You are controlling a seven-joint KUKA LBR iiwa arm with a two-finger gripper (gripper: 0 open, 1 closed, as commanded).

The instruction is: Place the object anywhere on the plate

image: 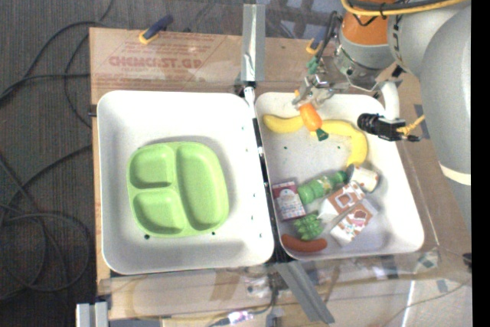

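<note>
Gripper [310, 98] over the back edge of the right bin [406, 230], fingers closed on a small carrot [312, 121] that hangs tip-down just above the banana [346, 135]. Green plate [179, 188] sits in the left bin [115, 119], well apart. Green bottle [320, 187], cartons [350, 211] and sausage [304, 244] lie near the front of the right bin.

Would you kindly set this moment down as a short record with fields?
plate: green plate with compartments, nothing on it, in the left bin
gripper: gripper over the far edge of the right bin
held: toy carrot hangs from the fingers, above the banana
other items: green bottle, sausage, small cartons
step: carrot lifted, not yet on the plate
</note>
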